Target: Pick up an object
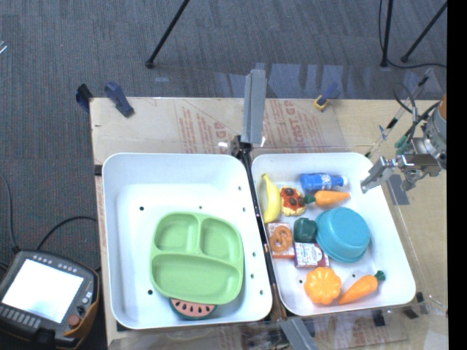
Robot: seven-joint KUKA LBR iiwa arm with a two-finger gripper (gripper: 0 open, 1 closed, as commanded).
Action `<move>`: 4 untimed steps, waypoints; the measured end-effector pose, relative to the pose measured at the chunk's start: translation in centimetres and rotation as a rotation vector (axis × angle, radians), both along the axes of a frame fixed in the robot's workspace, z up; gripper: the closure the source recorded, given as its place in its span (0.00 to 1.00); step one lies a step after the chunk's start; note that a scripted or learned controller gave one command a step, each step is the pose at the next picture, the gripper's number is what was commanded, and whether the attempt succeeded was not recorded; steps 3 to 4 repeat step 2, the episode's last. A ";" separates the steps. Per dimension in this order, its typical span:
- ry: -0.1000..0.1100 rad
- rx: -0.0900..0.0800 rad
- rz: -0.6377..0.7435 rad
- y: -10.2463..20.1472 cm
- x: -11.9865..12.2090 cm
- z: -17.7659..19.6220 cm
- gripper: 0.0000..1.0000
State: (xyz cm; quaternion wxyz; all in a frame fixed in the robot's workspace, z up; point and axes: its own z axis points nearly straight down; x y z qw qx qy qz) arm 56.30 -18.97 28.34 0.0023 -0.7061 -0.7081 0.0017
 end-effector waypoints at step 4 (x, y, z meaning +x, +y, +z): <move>-0.022 -0.007 0.158 2.2 -1.3 -15.7 0.00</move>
